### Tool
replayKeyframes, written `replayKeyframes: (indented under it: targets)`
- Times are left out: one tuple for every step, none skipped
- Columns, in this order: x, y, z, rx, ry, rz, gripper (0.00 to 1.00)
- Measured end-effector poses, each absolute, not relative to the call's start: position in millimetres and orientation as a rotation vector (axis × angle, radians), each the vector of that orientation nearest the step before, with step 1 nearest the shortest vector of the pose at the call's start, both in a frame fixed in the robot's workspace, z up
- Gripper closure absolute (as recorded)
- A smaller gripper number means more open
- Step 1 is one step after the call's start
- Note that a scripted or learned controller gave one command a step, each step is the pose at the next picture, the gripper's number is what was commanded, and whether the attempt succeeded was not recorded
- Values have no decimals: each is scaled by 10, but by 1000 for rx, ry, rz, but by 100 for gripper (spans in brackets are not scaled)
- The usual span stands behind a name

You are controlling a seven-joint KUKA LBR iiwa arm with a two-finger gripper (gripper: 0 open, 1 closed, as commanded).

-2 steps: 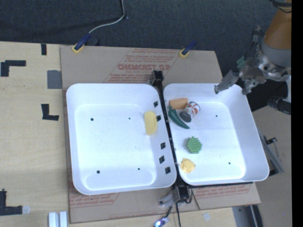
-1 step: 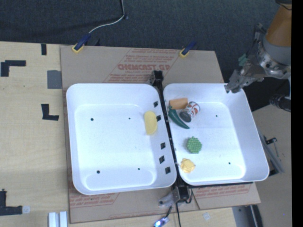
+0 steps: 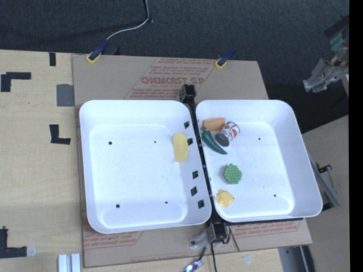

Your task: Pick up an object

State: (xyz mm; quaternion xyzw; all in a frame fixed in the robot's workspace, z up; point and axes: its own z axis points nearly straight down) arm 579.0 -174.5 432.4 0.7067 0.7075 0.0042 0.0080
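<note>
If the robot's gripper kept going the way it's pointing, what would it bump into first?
Hard to say: the gripper hangs past the right white bin's far corner, seemingly aimed down-left. Probably that bin's rim or bare floor first, but depth is unclear.

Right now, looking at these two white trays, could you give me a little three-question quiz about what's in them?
1. True or false: the left bin holds one yellow piece.
2. Which sits nearest the front rim of the right bin? A) green ball B) small yellow lump C) orange block
3. Fill in: the red-and-white can lies beside the dark green ____.

Key: 1 true; 2 B; 3 pepper.
</note>
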Motion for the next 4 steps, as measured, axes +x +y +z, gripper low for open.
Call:
replayKeyframes:
  targets:
    - [4997, -1351, 5443, 2208, 2217, 15, 100]
    - [5080, -835, 4269, 2223, 2235, -11, 100]
    - [5011, -171, 3239, 2221, 2237, -14, 100]
    - [5244, 1138, 4320, 2200, 2238, 18, 100]
